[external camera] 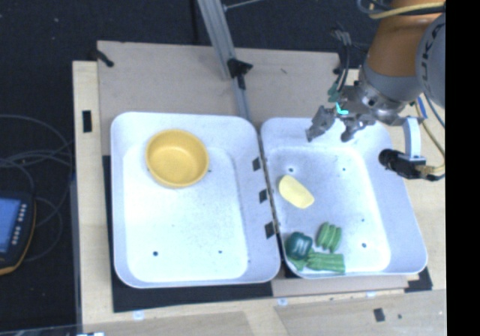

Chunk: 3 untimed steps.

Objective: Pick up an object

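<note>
- Two white bins sit side by side on the bench; the left bin (187,252) holds a yellow bowl (177,157).
- Right of it, the right bin (375,199) holds a yellow piece (295,192) and green pieces (319,248).
- Above that bin's far edge, the gripper (334,129) hangs with fingers spread, holding nothing.

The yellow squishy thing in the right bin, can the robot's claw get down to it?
Probably yes. The yellow piece lies alone on the right bin floor, apart from the green items, and the open gripper hangs above the bin's far end.

Grey arm (431,42) banded in orange above the wrist; looped cables are carried; dark two-fingered tool (334,129).
</note>
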Each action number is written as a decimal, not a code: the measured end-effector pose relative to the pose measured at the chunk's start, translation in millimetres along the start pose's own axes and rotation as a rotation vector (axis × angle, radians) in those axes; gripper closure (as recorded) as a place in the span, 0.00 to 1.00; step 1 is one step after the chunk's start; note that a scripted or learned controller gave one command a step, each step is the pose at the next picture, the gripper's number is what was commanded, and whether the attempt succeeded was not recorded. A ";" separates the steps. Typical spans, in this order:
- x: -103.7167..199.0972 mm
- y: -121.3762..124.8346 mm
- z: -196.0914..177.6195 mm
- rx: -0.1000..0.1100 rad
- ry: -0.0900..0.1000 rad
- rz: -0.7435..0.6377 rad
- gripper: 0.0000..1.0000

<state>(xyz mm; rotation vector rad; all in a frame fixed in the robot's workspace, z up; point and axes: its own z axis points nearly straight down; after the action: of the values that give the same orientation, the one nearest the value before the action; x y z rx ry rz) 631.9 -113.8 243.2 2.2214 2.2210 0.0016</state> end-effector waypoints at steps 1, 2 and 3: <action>0.0 0.0 0.0 0.000 0.000 0.000 0.00; -1.8 0.7 62.4 0.005 -0.001 0.001 0.00; -1.2 -9.3 119.8 0.005 -0.001 0.001 0.00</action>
<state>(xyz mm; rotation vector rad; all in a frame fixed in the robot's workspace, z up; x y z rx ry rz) 622.7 -114.9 123.4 2.2247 2.2226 -0.0052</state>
